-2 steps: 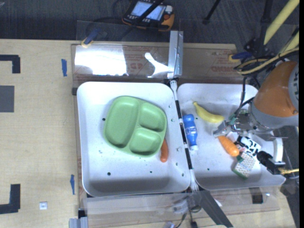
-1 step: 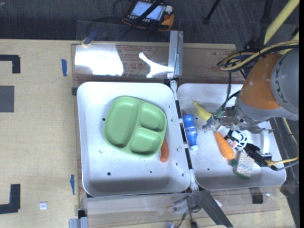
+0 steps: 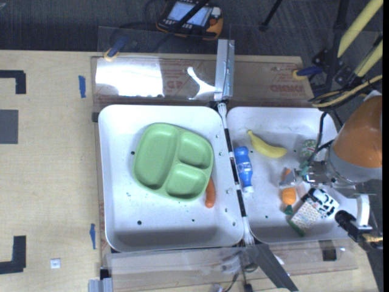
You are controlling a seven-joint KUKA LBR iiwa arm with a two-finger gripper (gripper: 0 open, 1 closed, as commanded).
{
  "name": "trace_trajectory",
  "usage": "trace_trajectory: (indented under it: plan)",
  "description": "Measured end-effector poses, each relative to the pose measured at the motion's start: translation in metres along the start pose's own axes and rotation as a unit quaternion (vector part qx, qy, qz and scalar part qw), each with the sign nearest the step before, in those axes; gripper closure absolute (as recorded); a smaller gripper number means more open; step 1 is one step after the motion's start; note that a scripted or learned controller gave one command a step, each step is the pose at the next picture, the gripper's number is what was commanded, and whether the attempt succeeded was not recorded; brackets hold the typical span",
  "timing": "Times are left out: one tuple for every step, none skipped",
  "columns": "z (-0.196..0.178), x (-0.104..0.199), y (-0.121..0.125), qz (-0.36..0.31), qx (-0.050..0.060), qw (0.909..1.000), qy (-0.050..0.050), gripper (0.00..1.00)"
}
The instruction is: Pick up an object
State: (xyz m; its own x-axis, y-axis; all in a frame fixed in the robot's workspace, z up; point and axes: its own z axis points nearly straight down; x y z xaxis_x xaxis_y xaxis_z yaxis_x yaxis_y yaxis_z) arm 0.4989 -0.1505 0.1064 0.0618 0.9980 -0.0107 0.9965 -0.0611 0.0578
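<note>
The right bin (image 3: 267, 224) holds a yellow banana (image 3: 265, 145) at the back and a blue bottle (image 3: 244, 166) lying along its left wall. A small orange object (image 3: 289, 196) and a patterned packet (image 3: 310, 210) lie toward its front right. My gripper (image 3: 299, 175) hangs low over the right side of this bin, just above the orange object and right of the bottle. The grey wrist with its orange band (image 3: 364, 140) hides the bin's right wall.
The left bin (image 3: 115, 212) holds a green divided plate (image 3: 173, 161), with an orange carrot (image 3: 210, 193) against the plate's right edge. A raised divider (image 3: 234, 181) separates the two bins. Cables and stands crowd the back right.
</note>
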Motion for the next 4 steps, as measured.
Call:
trace_trajectory:
  plan:
    - [-0.011,-0.004,0.002,0.003,-0.003,1.0000,-0.003,1.00]
    - [-0.079,0.016,0.059,0.091,0.029,0.9954,0.002,1.00]
    - [-0.150,0.045,0.119,-0.141,0.026,0.9897,0.008,1.00]
    - [-0.132,0.014,0.176,-0.096,0.027,0.9950,0.007,1.00]
